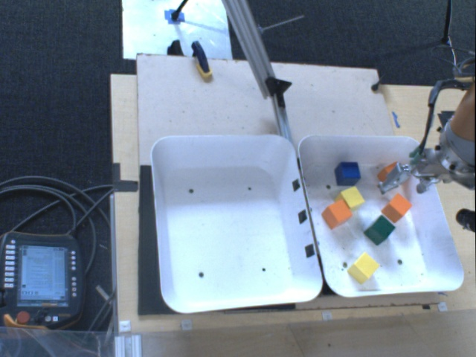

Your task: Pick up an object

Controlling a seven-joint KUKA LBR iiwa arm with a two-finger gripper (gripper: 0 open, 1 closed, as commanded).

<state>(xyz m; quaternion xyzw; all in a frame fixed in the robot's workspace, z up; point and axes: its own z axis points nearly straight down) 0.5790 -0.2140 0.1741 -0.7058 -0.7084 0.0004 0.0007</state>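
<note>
Orange block [386, 172] sits tilted under the hand [402, 178]; grip state unclear.

The arm [462, 136] shows a pale grey rounded body at the frame's right edge, with a strip of orange above it; a thin dark cable [430, 117] loops along its near side; the wrist ends in a silvery metal gripper [401, 178] of small angular parts; finer details are too blurred to tell
</note>
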